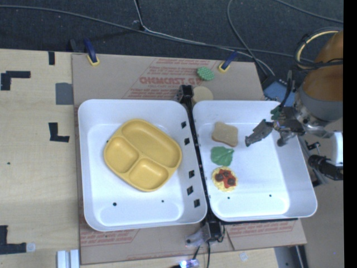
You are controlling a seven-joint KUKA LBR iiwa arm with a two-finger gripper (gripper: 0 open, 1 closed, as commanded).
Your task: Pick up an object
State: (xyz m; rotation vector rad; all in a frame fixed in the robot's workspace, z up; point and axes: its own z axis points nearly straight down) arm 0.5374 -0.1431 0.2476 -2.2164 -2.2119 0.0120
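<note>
Here, you have two shallow white bins side by side on a cardboard sheet (162, 80) that covers the table (33, 149). The left bin (95, 205) holds the largest thing, a yellow plate (143, 154) with three compartments, smooth and glossy, with rounded corners, lying slantwise near the middle of the bin floor. The right bin (279, 194) holds three small toy foods in a column along its left side, close to the wall the bins share. Farthest from you is a tan slice of bread (225, 133), squarish with a matte surface. Just below it is a green leaf (222, 156), flat with a wavy edge; the two lie close, but you cannot tell whether they touch. Below that, slightly apart, sits a small yellow round (225, 179) with red and dark bits on top.

The claw (269, 133) is over the upper right part of the right bin, to the right of the bread and clear of it. Its two dark fingers are spread apart with nothing between them. Outside the bins, a small green dotted piece (205, 73) lies on the cardboard beyond the right bin.
</note>
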